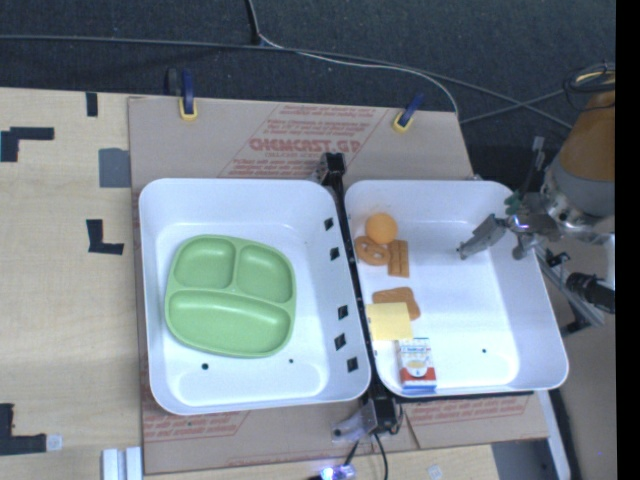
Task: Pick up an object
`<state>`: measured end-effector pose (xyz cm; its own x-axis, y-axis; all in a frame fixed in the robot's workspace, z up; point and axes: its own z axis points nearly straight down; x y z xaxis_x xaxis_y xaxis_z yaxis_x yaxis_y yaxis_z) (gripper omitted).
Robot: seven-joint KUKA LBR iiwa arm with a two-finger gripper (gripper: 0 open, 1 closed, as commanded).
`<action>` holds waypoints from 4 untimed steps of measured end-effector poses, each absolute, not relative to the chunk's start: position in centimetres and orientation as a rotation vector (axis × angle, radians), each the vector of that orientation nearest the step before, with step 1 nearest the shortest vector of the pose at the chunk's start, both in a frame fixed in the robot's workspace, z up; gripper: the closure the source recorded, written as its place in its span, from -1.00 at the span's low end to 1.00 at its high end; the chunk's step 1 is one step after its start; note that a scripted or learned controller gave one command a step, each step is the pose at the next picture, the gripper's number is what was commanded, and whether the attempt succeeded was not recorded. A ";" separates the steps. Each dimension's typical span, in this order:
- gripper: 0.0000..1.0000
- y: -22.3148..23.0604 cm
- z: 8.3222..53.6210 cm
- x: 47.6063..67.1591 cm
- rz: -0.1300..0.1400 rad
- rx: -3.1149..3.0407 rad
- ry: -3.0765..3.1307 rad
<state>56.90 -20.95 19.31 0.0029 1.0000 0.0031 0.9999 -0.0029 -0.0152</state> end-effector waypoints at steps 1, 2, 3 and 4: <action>-1.00 -20.9 20.1 57.2 0.002 -2.219 -2.222; -1.00 -20.5 15.6 56.4 0.004 -2.218 -2.220; -1.00 -20.8 9.3 56.7 0.007 -2.217 -2.219; -1.00 -20.8 8.6 56.8 0.002 -2.221 -2.225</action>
<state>56.84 -20.76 8.62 -0.0016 1.0000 -0.0025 1.0000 0.0016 0.0010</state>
